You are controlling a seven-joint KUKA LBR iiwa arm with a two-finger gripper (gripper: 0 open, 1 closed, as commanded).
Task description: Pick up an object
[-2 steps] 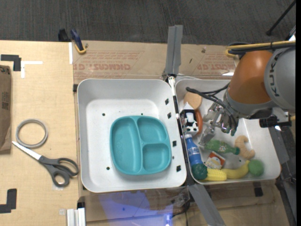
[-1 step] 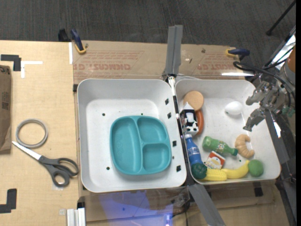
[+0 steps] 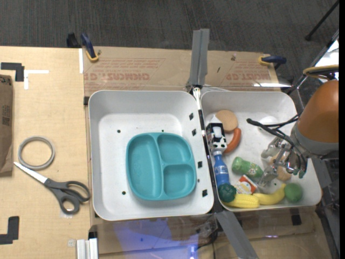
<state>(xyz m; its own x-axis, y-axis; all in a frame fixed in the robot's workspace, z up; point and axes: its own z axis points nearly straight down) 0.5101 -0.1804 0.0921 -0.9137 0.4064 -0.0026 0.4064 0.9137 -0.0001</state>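
My gripper (image 3: pixel 275 169) hangs low in the right bin (image 3: pixel 253 99), just above the toy food along its front edge. Below it lie a yellow banana (image 3: pixel 271 197), a corn cob (image 3: pixel 243 201), a green ball (image 3: pixel 293 192) and a red-and-white packet (image 3: pixel 247 185). A green bottle (image 3: pixel 247 167) lies to its left. Further left are a blue bottle (image 3: pixel 219 168), a dark green vegetable (image 3: pixel 226 191), an orange sausage (image 3: pixel 233 140) and a tan bun (image 3: pixel 227 120). I see nothing clearly between the fingers.
The left bin (image 3: pixel 108 117) holds a teal divided plate (image 3: pixel 161 165). Scissors (image 3: pixel 54 186) and a tape roll (image 3: pixel 36 152) lie on the bench at the left. A grey bar (image 3: pixel 199 58) runs back from the divider between the bins.
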